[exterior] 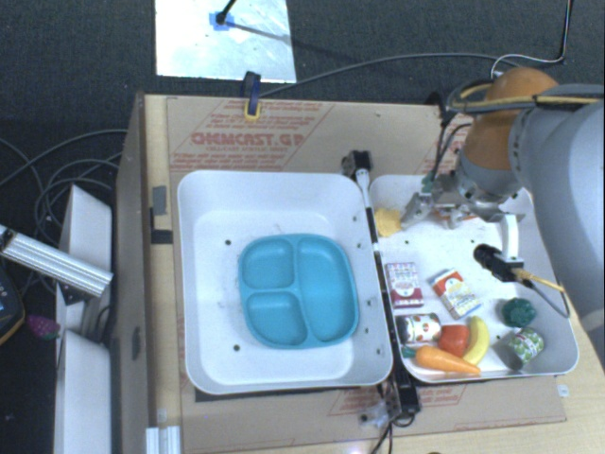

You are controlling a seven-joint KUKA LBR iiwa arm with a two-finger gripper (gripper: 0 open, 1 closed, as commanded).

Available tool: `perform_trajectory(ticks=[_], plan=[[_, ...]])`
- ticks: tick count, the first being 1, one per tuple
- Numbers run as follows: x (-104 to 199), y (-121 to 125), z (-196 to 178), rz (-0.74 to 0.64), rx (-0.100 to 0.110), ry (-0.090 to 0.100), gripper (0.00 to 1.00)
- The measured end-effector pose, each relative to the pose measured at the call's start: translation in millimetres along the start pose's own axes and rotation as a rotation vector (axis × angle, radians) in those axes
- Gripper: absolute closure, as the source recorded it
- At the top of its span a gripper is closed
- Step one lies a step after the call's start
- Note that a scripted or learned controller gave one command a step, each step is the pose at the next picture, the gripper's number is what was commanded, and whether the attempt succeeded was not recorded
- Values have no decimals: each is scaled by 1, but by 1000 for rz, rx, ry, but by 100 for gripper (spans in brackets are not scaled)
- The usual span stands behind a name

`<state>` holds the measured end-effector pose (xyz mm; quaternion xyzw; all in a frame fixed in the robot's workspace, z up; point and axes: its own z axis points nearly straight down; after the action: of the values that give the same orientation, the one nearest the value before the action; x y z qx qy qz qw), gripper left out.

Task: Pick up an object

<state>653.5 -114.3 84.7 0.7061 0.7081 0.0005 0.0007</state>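
Hovering: gripper (444, 206) is hanging over right bin (548, 367) near yellow piece (388, 221) | fingers: cannot tell | nothing is being gripped yet; pick remaining

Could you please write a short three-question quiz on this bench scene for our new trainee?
1. True or false: the blue divided plate lies in the left bin.
2. Which item lies nearest the front edge of the right bin? A) carrot B) yellow item beside the divider C) dark green item
3. Fill in: the banana lies right beside the red ____.

Key
1. True.
2. A; the carrot lies at the front rim, while the yellow item sits at the back near the gripper.
3. Tomato.
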Motion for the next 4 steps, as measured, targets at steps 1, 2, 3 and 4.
perform_trajectory(ticks=[1,2,3,4], plan=[[-20,10,4,3,23,5,0],[-54,-7,-26,0,-1,-2,0],[-64,21,-8,-6,-21,-6,0],[-64,17,-13,-6,-7,-4,100]])
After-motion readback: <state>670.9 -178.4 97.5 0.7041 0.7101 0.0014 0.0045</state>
